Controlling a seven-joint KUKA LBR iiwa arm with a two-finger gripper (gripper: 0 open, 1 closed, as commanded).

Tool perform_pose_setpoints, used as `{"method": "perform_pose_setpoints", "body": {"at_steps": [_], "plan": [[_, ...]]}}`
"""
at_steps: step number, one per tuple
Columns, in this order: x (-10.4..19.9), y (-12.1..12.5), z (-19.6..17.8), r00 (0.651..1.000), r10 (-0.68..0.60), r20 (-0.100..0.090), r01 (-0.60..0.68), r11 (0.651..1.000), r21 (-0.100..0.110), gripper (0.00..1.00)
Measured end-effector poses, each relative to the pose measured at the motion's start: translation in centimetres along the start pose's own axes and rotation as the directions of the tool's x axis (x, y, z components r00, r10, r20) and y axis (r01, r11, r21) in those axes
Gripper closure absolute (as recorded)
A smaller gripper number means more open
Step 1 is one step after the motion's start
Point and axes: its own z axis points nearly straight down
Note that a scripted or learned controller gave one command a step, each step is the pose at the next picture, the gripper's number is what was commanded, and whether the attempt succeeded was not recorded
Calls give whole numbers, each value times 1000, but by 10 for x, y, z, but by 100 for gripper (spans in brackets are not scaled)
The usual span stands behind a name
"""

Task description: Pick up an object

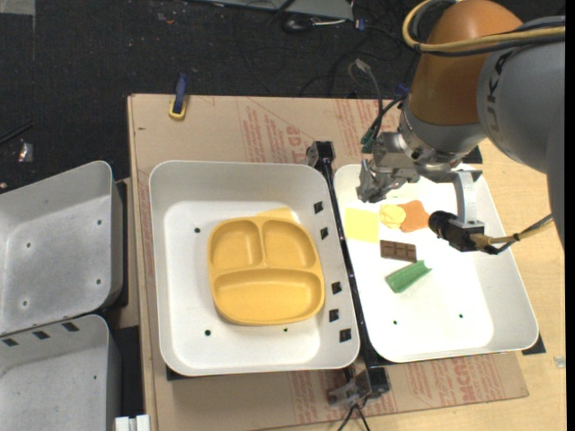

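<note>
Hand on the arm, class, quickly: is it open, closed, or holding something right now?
Hand: cannot be told from this view; it hangs over the upper left corner of the right bin, above the pale yellow square.

Yellow divided tray (266,272): three compartments, lay flat, upright, centred in left bin (171,241). Right bin (467,326) held rest, grouped toward its upper left. Pale yellow flat square (361,224): lay flat near divider. Small yellow piece (392,215) touched orange piece (413,215). Brown bar (398,250): lay flat below them. Green block (407,277): lay tilted, just below bar.
</note>
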Motion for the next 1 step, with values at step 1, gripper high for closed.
{"method": "perform_pose_setpoints", "body": {"at_steps": [1], "plan": [[52, 13, -4, 1000, 0, 0, 0, 1000, -1, 100]]}}
